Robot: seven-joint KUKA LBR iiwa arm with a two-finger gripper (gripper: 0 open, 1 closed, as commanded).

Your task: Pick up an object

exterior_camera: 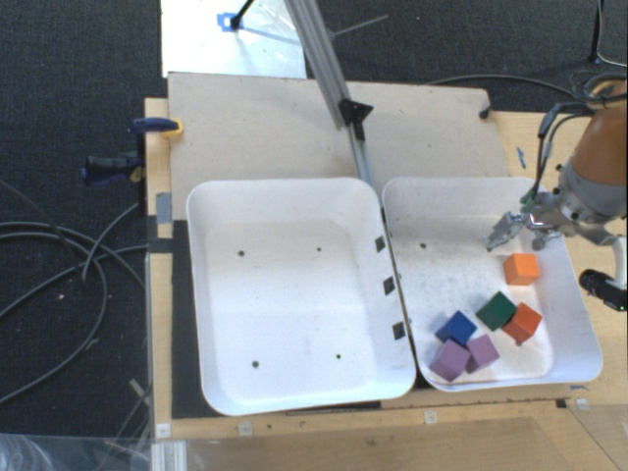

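Observation:
The right bin (432, 204) holds several small blocks. An orange block (521, 268) lies alone near its right side. Lower down, clustered together, sit a green block (497, 311), a red-orange block (524, 323), a blue block (455, 328) and two purple blocks (451, 359) (482, 351). My gripper (510, 228) hangs over the right bin's upper right part, just above and left of the orange block. Its fingers stand apart with nothing between them.
The left bin (226, 204) lies beside the right one, divided by a rim with black clips (389, 286). A slanted metal pole (324, 57) crosses the board behind the bins. A blue clamp (147, 126) grips the bench's left edge, and cables trail on the floor.

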